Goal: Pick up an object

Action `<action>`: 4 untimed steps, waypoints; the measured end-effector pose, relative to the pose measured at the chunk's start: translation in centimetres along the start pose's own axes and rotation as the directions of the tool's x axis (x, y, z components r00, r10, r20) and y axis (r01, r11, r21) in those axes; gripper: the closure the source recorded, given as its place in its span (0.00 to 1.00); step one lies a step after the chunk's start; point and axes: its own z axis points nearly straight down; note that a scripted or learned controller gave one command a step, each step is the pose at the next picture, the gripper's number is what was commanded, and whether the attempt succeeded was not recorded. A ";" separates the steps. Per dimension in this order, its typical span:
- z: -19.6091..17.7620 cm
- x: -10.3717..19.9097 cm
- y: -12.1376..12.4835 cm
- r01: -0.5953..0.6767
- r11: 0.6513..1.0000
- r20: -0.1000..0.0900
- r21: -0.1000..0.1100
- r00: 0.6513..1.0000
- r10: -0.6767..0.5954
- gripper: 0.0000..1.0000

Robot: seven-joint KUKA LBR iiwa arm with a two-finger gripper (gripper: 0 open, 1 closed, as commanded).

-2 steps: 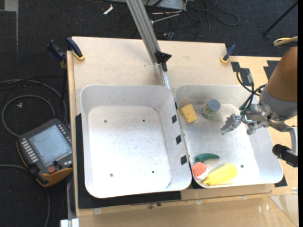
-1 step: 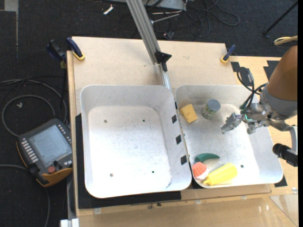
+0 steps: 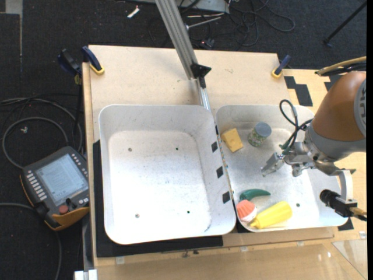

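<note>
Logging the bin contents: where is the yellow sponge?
The yellow sponge lies in the right bin, near its upper-left corner, just left of the small jar.

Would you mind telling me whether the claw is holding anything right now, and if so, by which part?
Nothing is held: the claw hangs over bare floor of the right bin, apart from every object.

floor (image 3: 46, 51): dark carpet, cables strewn at top and left | surface (image 3: 151, 77): pale wood board, yellow-tipped clamps (image 3: 93, 63) at its far corners | metal pole (image 3: 178, 31): slants in from top | teach pendant (image 3: 55, 185): on floor, left of surface
</note>
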 end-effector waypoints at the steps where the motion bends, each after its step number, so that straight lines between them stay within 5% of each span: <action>1: 5.3 0.1 0.0 0.000 1.000 0.001 -0.005 1.000 0.000 0.00; 2: 4.0 0.0 0.1 0.000 1.000 0.002 -0.008 1.000 0.000 1.00; 4: -7.9 0.4 1.4 0.005 1.000 0.004 -0.014 1.000 -0.004 1.00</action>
